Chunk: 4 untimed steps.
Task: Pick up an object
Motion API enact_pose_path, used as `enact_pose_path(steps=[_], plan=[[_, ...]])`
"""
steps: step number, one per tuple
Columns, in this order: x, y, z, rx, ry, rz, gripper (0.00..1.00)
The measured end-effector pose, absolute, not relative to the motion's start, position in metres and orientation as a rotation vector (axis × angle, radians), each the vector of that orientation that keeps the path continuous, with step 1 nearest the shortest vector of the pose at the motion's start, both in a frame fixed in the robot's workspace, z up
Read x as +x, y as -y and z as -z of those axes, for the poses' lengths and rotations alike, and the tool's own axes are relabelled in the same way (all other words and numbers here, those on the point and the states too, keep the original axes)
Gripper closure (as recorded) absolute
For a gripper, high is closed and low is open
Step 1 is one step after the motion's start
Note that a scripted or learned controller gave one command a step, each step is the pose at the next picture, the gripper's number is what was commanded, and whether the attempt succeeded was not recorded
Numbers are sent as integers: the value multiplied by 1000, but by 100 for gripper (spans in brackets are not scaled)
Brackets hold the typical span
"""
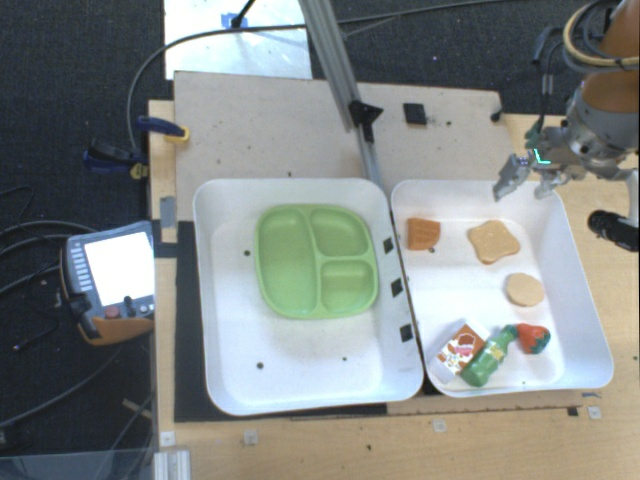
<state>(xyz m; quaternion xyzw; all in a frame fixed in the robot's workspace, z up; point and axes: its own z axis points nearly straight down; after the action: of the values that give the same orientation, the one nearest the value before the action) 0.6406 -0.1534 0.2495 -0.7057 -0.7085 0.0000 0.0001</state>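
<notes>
Nearest item, right bin [580,268], near edge: 1 green bottle [488,360] lying tilted, its cap end touching 1 red strawberry-like piece [535,338] on the right, and 1 small printed carton [460,349] just beside it on the left.

Right bin, middle: 1 round tan cookie-like disc [524,290], apart from the others.

Right bin, far half: 1 tan toast-shaped slice [493,241] and, to its left near the dividing wall, 1 orange-brown block [423,233].

Left bin [230,368]: 1 green divided plate [316,260] with 3 compartments, set toward the far right of the bin; 4 small dark specks on the bin floor.

Gripper [528,180]: over the far rim of the right bin, 2 fingers spread apart, nothing between them. Toast-shaped slice lies just near-left of it, untouched; no item lies between the gripper and that slice.

Surroundings: tabletop [280,118] with 1 small black block [415,114] on it and 1 slanting metal pole [335,53] crossing above the far side; 1 handheld control pendant [112,280] on the floor at left, among cables.
</notes>
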Motion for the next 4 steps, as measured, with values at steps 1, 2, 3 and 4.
enact_pose_path(steps=[1, 2, 3, 4], plan=[[641, 153, -251, -2218, 2228, 2, 0], [638, 155, -209, -2220, 2223, -2, 0], [632, 162, -163, -2220, 2222, -3, 0], [627, 160, -102, -2218, 2221, -4, 0]])
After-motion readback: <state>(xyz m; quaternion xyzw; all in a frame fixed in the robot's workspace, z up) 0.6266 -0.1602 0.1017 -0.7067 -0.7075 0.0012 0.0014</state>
